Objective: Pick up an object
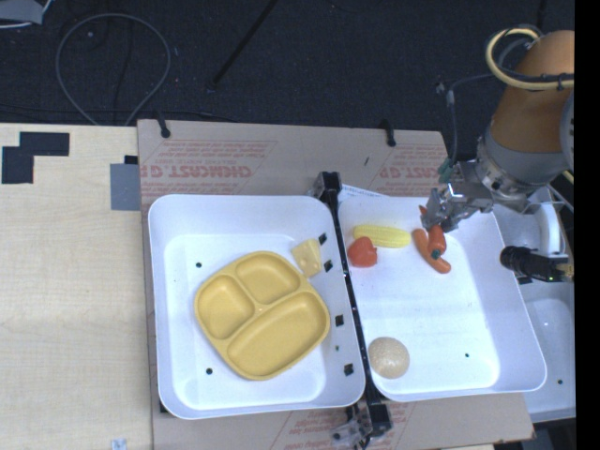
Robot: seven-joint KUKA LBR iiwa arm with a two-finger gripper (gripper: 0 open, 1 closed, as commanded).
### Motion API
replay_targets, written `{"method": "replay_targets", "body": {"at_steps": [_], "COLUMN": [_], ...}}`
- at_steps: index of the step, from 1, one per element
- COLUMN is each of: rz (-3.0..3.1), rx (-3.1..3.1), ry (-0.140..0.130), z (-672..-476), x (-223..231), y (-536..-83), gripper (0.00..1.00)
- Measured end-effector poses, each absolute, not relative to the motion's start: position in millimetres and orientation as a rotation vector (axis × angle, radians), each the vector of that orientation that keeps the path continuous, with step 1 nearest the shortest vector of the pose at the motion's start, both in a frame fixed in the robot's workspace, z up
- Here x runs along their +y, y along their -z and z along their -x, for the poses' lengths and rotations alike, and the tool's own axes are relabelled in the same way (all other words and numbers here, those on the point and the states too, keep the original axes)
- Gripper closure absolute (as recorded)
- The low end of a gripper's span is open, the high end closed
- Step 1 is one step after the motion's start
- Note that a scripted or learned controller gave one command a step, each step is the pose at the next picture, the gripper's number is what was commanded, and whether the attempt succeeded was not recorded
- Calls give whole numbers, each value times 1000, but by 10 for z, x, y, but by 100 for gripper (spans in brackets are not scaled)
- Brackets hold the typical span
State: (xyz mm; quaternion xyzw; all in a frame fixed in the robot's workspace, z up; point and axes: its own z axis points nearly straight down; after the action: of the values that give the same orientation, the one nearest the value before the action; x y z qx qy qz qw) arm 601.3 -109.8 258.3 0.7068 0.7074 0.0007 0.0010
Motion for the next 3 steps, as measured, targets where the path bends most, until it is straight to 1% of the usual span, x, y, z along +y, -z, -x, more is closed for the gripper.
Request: {"method": "replay_targets", "body": {"at_steps": [1,2,3], "rz": [-2219,-2220,-2220], "rx": [2221,2229,2230], "ry": [-2,3,5], "z": [-6018,-6030,-6082], "x": [-1111,-544,-74], "y": [-3006,-2785,-2560], "gripper": [100,100,100]}}
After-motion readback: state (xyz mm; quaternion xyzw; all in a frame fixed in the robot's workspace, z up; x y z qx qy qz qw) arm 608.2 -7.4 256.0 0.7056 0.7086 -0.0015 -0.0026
